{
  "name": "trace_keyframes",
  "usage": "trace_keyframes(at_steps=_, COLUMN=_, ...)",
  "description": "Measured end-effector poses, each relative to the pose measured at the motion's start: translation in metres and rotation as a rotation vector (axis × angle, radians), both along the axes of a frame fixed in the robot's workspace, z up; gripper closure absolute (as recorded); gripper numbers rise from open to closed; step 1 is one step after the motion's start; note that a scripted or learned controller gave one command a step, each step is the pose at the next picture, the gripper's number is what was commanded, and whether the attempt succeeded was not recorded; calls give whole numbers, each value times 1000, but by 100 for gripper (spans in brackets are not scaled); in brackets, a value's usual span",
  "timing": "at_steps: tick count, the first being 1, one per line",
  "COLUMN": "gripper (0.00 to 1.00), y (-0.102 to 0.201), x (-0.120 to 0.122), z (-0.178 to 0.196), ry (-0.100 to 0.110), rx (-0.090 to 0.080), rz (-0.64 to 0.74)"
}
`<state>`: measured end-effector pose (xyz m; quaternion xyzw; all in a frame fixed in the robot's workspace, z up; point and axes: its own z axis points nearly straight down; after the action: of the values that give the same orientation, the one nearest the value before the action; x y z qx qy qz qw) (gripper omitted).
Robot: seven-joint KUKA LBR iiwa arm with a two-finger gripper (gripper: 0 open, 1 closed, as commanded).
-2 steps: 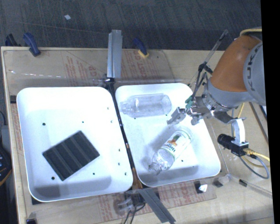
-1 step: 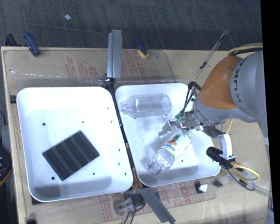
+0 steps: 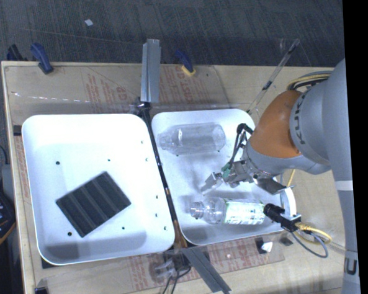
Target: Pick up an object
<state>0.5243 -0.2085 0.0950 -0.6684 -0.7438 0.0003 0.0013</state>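
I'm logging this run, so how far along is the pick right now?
Done: the arm has reached over the right bin, and its tool sits low between the two clear bottles, the upper and the lower. In hand: nothing visibly gripped. Left: grasp and lift one. The dark pad lies untouched in the left bin.

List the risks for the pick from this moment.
1. The gripper sits low in the right white bin between two clear plastic bottles; the labelled bottle lies close below it and may get knocked or roll.
2. Both bottles, including the upper clear bottle, are round and smooth, so a grasp may slip.
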Motion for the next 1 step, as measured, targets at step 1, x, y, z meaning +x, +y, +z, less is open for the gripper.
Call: trace_keyframes(at_steps=1, gripper=0, y=0, x=-15, z=-3, ry=-2, rx=1, rz=52)
